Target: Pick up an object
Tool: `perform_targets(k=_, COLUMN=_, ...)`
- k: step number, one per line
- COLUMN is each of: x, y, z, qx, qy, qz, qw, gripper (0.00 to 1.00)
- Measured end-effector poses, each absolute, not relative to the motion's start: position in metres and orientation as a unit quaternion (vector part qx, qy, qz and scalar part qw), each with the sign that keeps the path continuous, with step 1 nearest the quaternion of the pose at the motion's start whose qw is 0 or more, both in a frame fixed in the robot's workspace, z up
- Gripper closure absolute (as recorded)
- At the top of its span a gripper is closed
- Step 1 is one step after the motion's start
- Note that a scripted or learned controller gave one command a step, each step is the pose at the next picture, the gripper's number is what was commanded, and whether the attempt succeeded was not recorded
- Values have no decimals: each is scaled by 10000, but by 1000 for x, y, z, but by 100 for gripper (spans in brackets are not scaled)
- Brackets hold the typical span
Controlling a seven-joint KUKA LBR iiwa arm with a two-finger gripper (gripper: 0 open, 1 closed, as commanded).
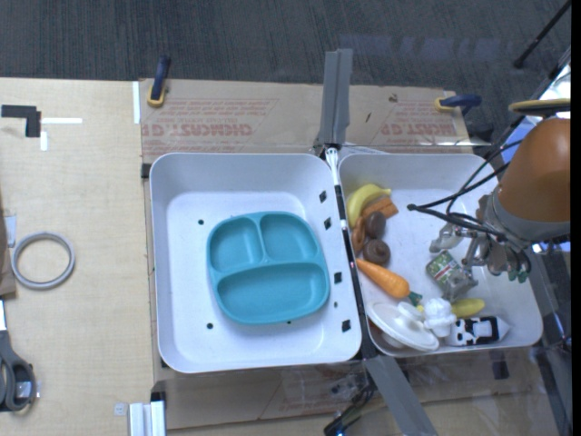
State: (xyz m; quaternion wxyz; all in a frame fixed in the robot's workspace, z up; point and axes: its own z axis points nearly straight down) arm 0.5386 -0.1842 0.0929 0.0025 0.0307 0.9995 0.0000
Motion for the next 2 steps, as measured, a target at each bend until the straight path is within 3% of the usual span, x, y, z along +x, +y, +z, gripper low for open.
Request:
perform_targets(k=1, x=538, y=-144, z=92, qx=-3, qy=10000, qz=4, qw=21, gripper=0)
perform_targets(k=2, x=588, y=-95, z=92, qx=715, qy=9974, qz=2, qw=21, gripper=0)
